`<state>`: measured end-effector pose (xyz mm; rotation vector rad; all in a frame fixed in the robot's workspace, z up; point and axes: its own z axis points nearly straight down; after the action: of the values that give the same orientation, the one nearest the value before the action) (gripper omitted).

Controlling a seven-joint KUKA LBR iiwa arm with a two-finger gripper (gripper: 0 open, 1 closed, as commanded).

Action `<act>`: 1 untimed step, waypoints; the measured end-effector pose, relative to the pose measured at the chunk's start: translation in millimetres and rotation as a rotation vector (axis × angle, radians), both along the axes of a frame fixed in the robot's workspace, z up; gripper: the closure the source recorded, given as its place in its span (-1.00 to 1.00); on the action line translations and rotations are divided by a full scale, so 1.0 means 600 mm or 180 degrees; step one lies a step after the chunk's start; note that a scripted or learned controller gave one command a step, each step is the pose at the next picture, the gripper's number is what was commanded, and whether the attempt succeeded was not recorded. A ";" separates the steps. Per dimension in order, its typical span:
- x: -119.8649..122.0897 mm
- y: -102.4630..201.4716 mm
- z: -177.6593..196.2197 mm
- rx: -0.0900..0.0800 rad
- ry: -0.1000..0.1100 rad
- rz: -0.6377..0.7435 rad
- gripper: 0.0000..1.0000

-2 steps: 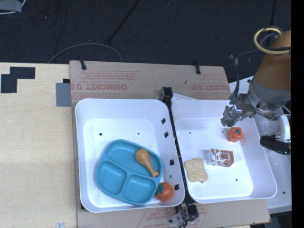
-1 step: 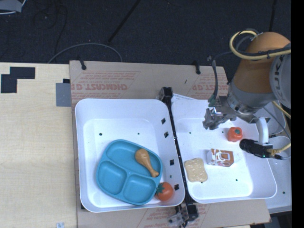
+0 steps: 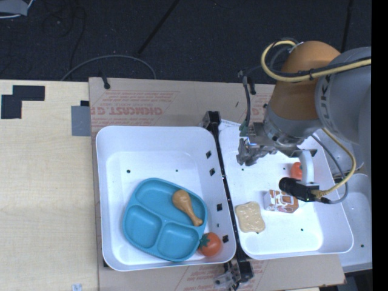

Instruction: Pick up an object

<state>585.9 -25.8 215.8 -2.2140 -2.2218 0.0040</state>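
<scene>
Here the fingers [image 3: 247, 154] hover low in the right bin [image 3: 339, 238], their state unclear.

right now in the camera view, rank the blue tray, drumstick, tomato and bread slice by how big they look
1. blue tray, largest by far
2. drumstick and bread slice, which look about alike, so I won't rank them
3. tomato, smallest, though the tray's edge may hide a bit of it

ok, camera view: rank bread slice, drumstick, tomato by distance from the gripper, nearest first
1. bread slice: right bin, just below the gripper.
2. drumstick: left bin, on the blue tray.
3. tomato: left bin's lower right corner, beside the tray.
</scene>
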 end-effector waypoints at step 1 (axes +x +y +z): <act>-0.005 0.092 0.016 0.0003 -0.0009 0.0006 1.00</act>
<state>582.8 29.4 225.6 -2.2131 -2.2247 0.0000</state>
